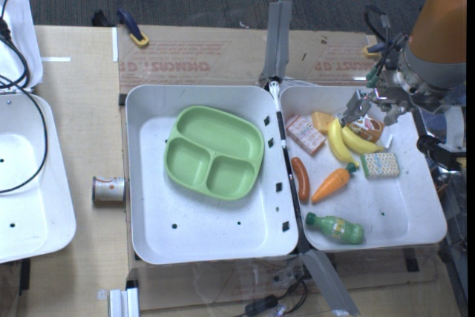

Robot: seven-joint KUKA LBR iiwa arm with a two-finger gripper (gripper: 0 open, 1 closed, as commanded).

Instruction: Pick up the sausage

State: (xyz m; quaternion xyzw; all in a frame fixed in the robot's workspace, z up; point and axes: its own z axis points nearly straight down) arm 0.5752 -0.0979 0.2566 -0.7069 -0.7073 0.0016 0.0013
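Observation:
The sausage (pixel 300 179) is a short reddish-brown link lying lengthwise against the left wall of the right bin (pixel 415 223). An orange carrot (pixel 330 184) lies just to its right. My gripper (pixel 371 115) hangs over the back of the right bin, above the bananas (pixel 346 142) and up and to the right of the sausage, well apart from it. Its fingers (pixel 355 109) stand spread, and nothing is between them.
The right bin also holds a pink packet (pixel 306 134), a yellow wedge (pixel 322 120), a speckled block (pixel 381 165) and a green bottle (pixel 336 228) at the front. A green divided plate (pixel 215 152) lies in the left bin (pixel 148 234). A small can (pixel 109 189) rests on the bench.

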